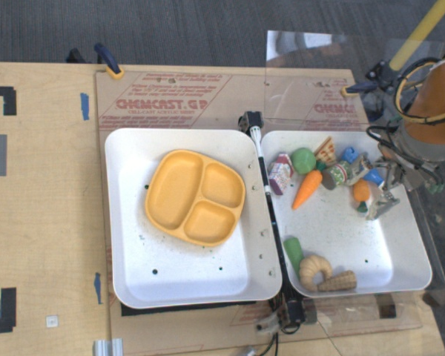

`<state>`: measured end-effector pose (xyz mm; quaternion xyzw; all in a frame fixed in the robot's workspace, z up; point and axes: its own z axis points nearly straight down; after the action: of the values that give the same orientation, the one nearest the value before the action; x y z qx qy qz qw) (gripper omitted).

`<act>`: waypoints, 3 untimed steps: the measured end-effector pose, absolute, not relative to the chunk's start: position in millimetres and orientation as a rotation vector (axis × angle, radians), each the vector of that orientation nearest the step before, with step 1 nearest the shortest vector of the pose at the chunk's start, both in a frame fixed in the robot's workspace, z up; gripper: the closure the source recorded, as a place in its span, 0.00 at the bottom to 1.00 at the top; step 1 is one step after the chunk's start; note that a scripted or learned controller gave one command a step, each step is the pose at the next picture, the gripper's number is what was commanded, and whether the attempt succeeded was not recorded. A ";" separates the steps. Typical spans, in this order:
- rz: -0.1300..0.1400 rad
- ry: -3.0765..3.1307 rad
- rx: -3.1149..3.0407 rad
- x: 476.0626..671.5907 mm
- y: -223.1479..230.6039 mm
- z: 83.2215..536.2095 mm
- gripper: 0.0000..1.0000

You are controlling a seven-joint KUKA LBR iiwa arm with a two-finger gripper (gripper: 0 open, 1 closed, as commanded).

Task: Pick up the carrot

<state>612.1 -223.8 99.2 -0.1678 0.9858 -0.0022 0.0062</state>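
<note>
The carrot [306, 189], orange with a green top, lies slanted in the upper left part of the right bin [400, 258]. Its tip points down and to the left. My gripper [380, 201] hangs low over the right side of that bin, roughly a hand's width to the right of the carrot. A small orange fruit [362, 191] lies just to its left. Nothing from the bin is seen held in it.
Around the carrot lie a green ball [304, 160], a small carton [280, 173], a can [337, 174] and blue pieces [349, 155]. A croissant [314, 269], a cone [340, 280] and a green vegetable [292, 248] sit at the bin's front. A yellow divided plate [195, 197] rests in the left bin [133, 273].
</note>
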 end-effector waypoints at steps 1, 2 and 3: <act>0.000 3.144 0.106 666.8 -222.6 88.1 0.00; -0.004 3.124 0.105 671.4 -222.3 102.0 1.00; 0.002 3.122 0.244 650.7 -180.1 147.9 1.00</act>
<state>650.7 -180.1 147.9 0.0779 0.9969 0.0006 0.0048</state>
